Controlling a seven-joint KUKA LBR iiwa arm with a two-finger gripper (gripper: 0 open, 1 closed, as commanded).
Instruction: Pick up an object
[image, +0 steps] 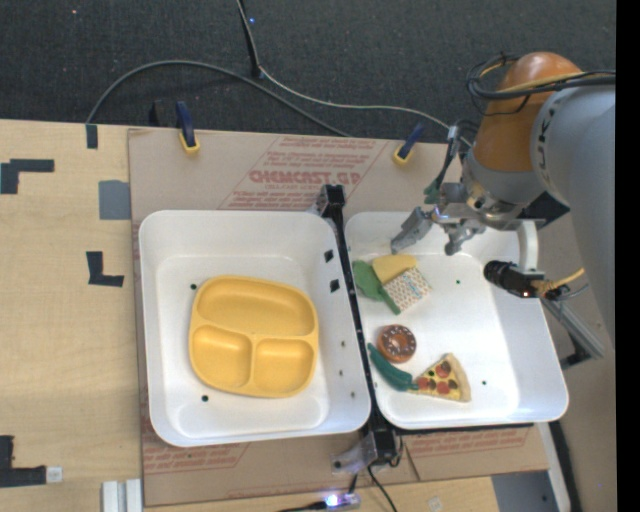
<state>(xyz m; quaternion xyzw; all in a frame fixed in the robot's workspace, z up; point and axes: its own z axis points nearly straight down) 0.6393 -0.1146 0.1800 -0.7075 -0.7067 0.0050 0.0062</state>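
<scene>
Hovering over the far end of the right bin (520, 400), the gripper (437, 235) hangs with its fingers spread and nothing between them. No pick is made yet: the toy cheese wedge (392, 267), doughnut (397, 343) and pizza slice (443, 380) all lie on the bin floor. A yellow divided plate (254, 335) sits in the left bin (160, 240). Red print on the cardboard (290, 170) covering the worktop is mostly unreadable.
</scene>
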